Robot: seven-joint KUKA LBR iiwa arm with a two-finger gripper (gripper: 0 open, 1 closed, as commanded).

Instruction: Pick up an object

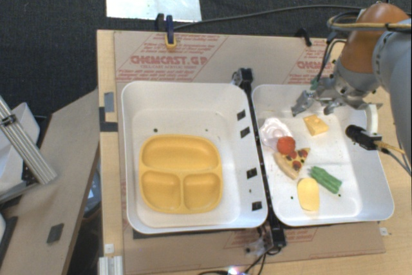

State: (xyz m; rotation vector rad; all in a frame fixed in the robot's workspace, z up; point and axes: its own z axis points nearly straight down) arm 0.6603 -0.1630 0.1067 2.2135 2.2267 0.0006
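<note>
Bench edge (193,254) sits nearest the lens, bare board below both bins. Bench carries two white bins side by side, joined at a black-clipped seam.

Left bin (148,100): holds one yellow tray (181,172), three compartments, lying flat near the bin's middle. Too broad for a two-finger grasp, by my judgement.

Right bin (380,196): holds the small items, so the pick belongs here.

Arm (380,48): reaches in from the right, orange band above the wrist, wrist over the bin's far corner. Gripper (317,103) hangs just beyond the cheese wedge (315,125); two fingers are spread apart with nothing between them. Whether the tips touch the bin floor I cannot tell.

Items, largest down:
- Pizza slice (291,162), mid-bin, tip pointing to the near side.
- White crumpled piece (273,131), by the seam wall.
- Yellow oval (308,194), near side, just beside the green piece (326,179).
- Tomato (286,144), touching both the white piece and the pizza.
- Cheese wedge, far side, apart from the cluster.

Judgement: the wedge is the likely target, since it lies closest to the open fingers and stands clear of neighbours. The clustered items would crowd the fingers. Nothing is lifted yet.
</note>
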